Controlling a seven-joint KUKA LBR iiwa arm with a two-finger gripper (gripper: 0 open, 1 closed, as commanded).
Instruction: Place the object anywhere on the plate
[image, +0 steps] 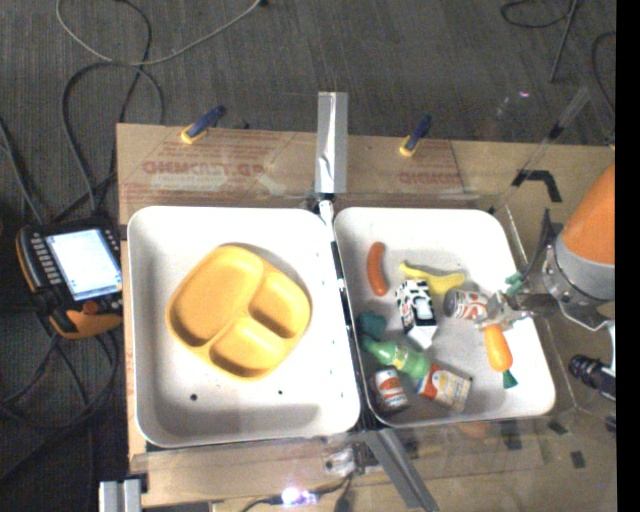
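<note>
Claw (507, 312) is hovering right above the carrot (498, 346), can't tell its state; plate (240, 310) is sitting far left.

The floor (300, 50) is dark grey carpet. Thin cables (120, 50) curl across it at 11 o'clock, with more at 1 o'clock. The counter (250, 170) has a brown cardboard top with faded red print. Two blue and yellow clamps (203, 124) sit on its far edge. At 9 o'clock, a small handheld screen (78, 262) glows pale on the floor.
</note>
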